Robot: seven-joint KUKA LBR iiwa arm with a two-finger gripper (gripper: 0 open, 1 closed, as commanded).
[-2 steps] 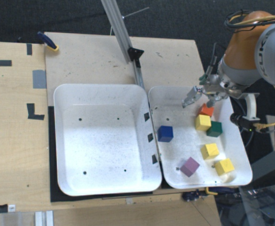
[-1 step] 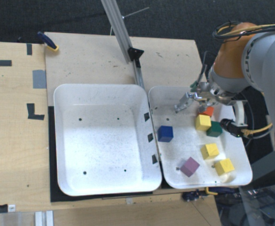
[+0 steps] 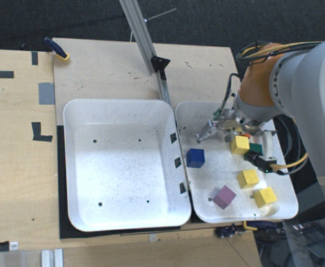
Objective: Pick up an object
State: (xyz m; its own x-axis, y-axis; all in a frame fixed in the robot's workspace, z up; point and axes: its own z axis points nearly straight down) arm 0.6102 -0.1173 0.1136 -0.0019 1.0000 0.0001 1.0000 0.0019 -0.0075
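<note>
Scene: You are looking down on two shallow white bins side by side; take the blue cube [image 3: 195,158] in the right bin [image 3: 201,204] as your landmark.
Arm: The grey arm with the orange band is reaching in from the right, above and to the right of the blue cube.
Gripper: The gripper [image 3: 206,132] is hanging just above the blue cube, slightly to its right, over the bin floor; its fingers are standing apart with nothing between them.
Objects: Right of the blue cube a yellow block [image 3: 240,144] is lying beside a small green piece [image 3: 255,147]; lower right, two more yellow blocks [image 3: 248,178] [image 3: 265,196]; below right, a purple block [image 3: 224,196].
Left bin [image 3: 73,115]: sitting left of the blue cube.
Progress: Nothing is being held yet; by my judgement you are watching the approach, with closing and lifting still to do.
</note>
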